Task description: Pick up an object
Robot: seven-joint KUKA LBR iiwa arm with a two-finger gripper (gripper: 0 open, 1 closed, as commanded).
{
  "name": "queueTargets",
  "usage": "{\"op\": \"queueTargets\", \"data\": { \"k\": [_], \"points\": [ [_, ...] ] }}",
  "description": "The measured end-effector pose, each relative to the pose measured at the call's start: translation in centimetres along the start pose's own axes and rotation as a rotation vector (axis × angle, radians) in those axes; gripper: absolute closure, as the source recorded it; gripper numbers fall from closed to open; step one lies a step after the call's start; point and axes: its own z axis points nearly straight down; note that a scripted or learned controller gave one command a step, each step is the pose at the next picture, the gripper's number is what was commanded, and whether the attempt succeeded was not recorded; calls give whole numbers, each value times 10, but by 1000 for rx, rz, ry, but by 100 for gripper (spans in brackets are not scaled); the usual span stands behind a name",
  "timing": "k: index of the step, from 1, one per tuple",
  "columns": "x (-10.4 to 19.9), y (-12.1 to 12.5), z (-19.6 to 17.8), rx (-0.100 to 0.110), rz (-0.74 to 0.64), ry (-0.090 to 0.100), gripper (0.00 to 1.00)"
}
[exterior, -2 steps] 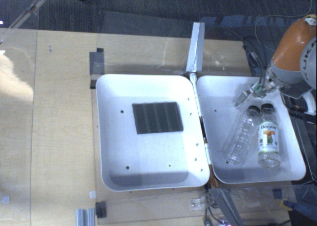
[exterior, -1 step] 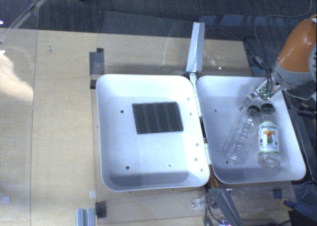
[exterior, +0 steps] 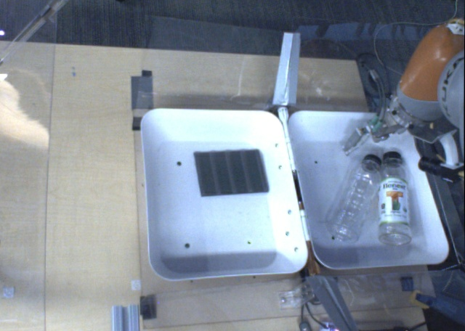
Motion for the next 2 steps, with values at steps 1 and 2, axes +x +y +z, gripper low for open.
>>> {"op": "queueTargets", "data": {
  "k": [1, 2],
  "points": [
    [0, 0, 1, 1, 0, 0, 0],
    [27, -71, 3, -5, 10, -3, 0]
  ]
}}
